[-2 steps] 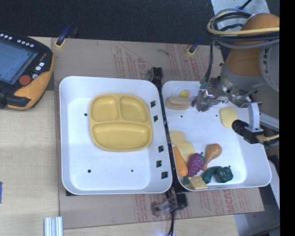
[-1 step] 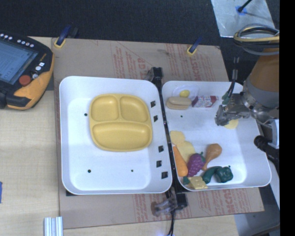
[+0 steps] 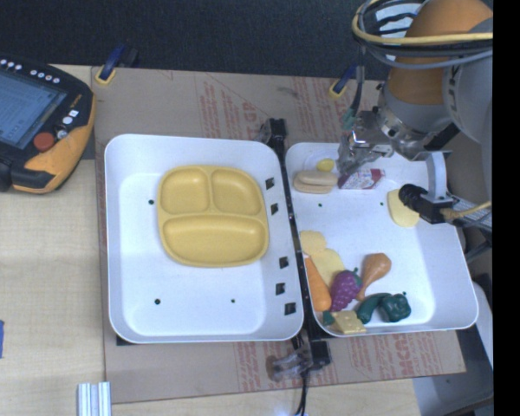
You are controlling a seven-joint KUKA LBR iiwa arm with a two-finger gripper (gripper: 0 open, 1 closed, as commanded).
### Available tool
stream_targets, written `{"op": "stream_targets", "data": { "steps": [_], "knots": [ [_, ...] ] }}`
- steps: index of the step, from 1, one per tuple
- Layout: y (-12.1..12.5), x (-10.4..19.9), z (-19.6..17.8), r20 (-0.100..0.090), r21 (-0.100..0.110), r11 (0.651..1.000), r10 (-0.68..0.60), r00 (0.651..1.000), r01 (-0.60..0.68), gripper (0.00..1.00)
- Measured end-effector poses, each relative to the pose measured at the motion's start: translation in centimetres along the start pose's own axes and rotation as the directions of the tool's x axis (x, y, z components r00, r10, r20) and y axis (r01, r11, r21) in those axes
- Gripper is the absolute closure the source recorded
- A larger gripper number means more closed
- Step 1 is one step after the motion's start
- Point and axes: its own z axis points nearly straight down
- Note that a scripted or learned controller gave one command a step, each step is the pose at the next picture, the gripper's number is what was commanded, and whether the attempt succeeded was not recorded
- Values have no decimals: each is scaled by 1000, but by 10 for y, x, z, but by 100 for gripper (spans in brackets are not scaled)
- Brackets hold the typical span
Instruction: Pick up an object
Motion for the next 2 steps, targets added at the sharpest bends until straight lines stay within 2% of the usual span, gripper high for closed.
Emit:
{"op": "stream_targets", "data": {
  "steps": [1, 2],
  "knots": [
    [-4, -5, 1, 3, 8, 1000, 5, 1000, -5, 0],
    [24, -66, 70, 5, 9, 1000, 12, 1000, -12, 0]
  ]
}}
